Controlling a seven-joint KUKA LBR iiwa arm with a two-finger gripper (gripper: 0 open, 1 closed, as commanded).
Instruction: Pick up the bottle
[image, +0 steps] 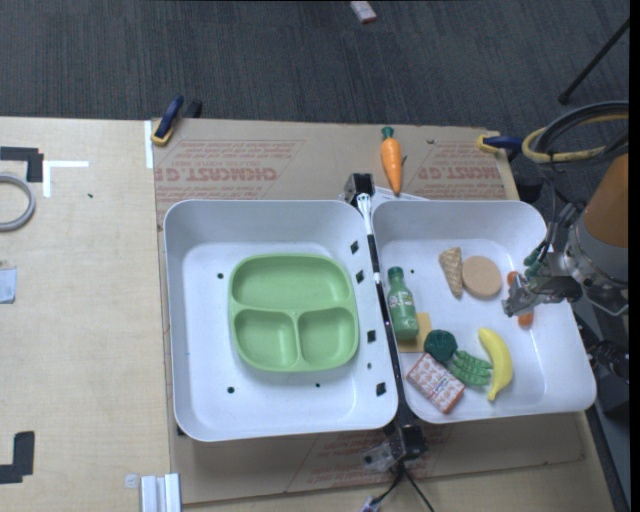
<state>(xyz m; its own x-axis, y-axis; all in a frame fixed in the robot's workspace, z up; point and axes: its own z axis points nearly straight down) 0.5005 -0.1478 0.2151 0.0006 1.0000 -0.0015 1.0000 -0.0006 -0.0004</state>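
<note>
The 2 bins, the left bin (190, 330) and the right bin (560, 385), look like smooth white plastic with a soft sheen. In the left one, the green divided plate (294, 313) is matt plastic. The bottle (402, 303) at center right is glossy green plastic. The banana (498, 362) at lower right shines like moulded plastic, as does the carrot (390, 158) at top center. Under the bins lies matt brown cardboard (250, 165) with red print. The bench (80, 330) at left looks like pale, smooth wood. The gripper (520, 297) at the right edge is dull grey metal.
</note>
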